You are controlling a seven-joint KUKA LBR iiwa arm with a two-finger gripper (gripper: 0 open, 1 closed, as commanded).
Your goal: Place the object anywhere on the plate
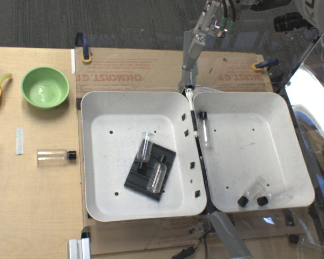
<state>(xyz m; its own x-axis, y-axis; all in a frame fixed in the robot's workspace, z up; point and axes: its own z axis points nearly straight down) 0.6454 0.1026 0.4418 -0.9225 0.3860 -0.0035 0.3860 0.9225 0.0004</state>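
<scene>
Vial point(203, 129) is seen lying lengthwise just below the hand point(188, 88), whose grip cannot be told, with the plate point(134, 179) further left

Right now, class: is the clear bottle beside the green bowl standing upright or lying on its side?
Lying on its side. The bottle rests lengthwise on the bench, black cap pointing toward the left bin.

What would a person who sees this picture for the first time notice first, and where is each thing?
The eye lands first on the black plate in the left bin, with two clear vials lying on it. Next comes the bright green bowl on the bench at far left. In the right bin, one vial lies by the left wall, and two more sit in the near corner.
</scene>
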